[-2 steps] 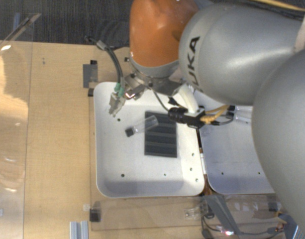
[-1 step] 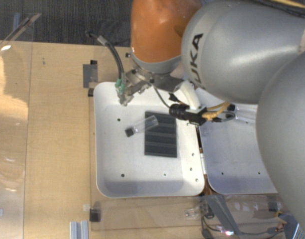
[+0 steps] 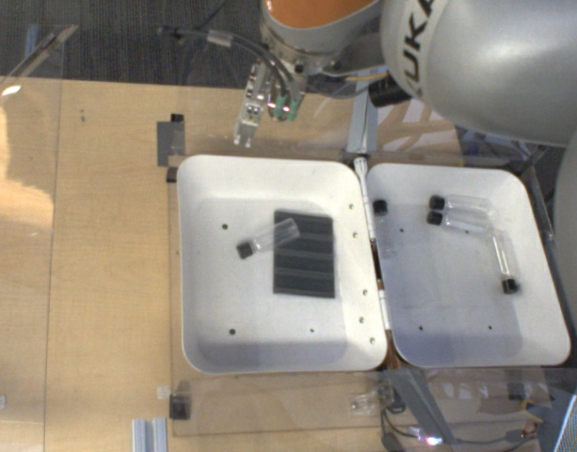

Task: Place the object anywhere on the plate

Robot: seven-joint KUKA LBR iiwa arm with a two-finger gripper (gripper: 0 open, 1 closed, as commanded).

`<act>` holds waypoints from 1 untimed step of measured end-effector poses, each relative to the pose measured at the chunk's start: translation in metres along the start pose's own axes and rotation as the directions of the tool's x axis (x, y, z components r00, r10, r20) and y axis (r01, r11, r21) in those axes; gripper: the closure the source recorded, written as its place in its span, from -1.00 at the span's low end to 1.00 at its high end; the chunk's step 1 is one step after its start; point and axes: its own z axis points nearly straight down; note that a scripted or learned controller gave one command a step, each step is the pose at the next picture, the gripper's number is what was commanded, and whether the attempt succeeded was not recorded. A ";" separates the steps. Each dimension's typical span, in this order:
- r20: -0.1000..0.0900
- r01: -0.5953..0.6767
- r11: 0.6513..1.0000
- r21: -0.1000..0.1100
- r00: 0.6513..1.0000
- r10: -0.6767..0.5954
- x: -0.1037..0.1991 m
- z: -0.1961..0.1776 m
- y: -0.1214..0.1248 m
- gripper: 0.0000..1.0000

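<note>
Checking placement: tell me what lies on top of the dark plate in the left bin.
A clear vial lies slanted across the plate's upper-left corner, its cap end overhanging the bin floor.

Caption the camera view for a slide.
KUKA arm above two white bins: a vial resting partly on the dark plate, left bin.

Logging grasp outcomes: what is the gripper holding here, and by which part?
Nothing. The gripper hangs above the bench beyond the left bin, while a clear tube lies partly across the dark plate.
</note>
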 end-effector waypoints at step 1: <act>-0.005 -0.264 0.965 0.006 0.965 0.264 -0.008 0.137 0.010 1.00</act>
